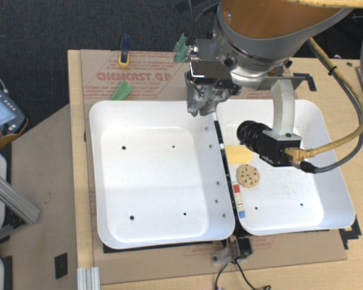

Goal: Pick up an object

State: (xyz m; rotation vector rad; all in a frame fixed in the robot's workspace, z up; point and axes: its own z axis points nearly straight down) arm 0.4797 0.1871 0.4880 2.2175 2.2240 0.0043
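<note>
The gripper hangs at the upper middle of the frame, over the far end of the ridge where the two bins meet; whether it is wide or narrow cannot be told from here, and nothing is seen held in it.

The likeliest thing to pick, a round tan cookie-like disc with dark specks, lies flat in the right bin, lower centre-right of the frame, near the bin's left wall. Just above it lies a pale yellow flat piece, partly under a black cylindrical unit mounted on the arm. Left of the disc, along the dividing wall, sits a thin strip with red and blue marks. The left bin shows bare white floor with a few small dark dots.

Outward still, a green scrap and a blue-and-yellow clamp rest on the cardboard at the upper left.

This looks like the approach step: no grasp is made yet. The next move calls for the gripper to travel toward the lower right and descend squarely over the disc, clear of the wall.
</note>
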